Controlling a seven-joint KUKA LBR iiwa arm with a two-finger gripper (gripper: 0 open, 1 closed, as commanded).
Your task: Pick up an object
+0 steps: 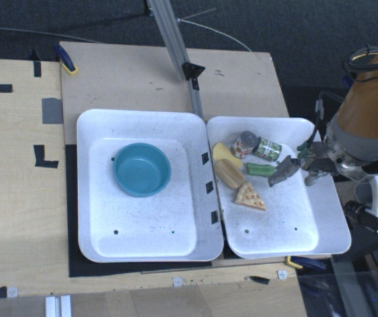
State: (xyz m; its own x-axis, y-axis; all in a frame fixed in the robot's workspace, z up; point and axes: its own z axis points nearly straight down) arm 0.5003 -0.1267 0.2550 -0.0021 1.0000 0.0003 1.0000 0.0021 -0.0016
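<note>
Your gripper [285, 172] hangs in the right bin [321, 233]; can't tell its state. The green toy bean pod [260, 170] lies just left of it: light, stiff, slick plastic, so pinch across its narrow middle.

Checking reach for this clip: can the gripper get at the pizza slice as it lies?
Probably yes. The pizza slice lies apart in the right bin, nothing over it, and the gripper hovers just above-right.

single fixed overhead cam, slanted down on bench [17, 177], mid-range, both white bins [90, 243] centre frame, arm [364, 117] entering at 3 o'clock
</note>
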